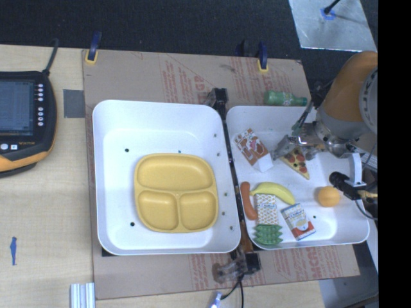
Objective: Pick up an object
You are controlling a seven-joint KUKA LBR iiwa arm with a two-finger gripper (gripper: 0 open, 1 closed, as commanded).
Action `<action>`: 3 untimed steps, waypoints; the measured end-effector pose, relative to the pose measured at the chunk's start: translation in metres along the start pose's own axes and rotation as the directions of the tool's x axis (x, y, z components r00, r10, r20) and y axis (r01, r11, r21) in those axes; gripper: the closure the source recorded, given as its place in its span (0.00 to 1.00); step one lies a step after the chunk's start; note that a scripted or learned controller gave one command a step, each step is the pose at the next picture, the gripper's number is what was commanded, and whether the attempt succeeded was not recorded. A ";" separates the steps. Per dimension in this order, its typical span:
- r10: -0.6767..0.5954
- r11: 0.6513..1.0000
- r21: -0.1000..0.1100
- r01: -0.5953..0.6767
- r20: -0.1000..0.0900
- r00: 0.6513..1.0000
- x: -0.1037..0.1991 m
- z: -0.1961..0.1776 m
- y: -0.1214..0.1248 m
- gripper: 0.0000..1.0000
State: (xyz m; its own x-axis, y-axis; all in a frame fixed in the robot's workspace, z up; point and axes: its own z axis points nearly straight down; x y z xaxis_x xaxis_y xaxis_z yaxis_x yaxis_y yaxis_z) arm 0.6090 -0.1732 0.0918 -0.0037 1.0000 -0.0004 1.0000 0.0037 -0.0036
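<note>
My gripper reaches in from the right and hangs over the upper middle of the right bin. It sits just above the top end of a pizza slice. Left of it lies a red and white snack packet. Lower in the bin are a banana, a sausage, a cracker pack, a green pea pod, a juice box and an orange.
The left bin holds a yellow divided tray. A green bottle lies on the cardboard just behind the right bin. A teach pendant rests at the far left of the bench. Black hardware juts in beside the orange.
</note>
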 end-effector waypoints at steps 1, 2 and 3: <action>0.001 1.000 -0.003 -0.001 0.000 1.000 -0.039 -0.059 0.002 0.00; 0.000 1.000 -0.005 0.000 0.001 1.000 -0.021 -0.003 0.006 0.00; -0.002 1.000 -0.007 0.003 0.001 1.000 -0.021 -0.015 0.007 1.00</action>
State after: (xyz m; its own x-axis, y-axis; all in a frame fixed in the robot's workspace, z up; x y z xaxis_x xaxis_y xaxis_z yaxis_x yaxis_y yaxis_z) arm 0.6165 -0.1944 0.1064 -0.0062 1.0000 -0.0010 1.0000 0.0063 0.0035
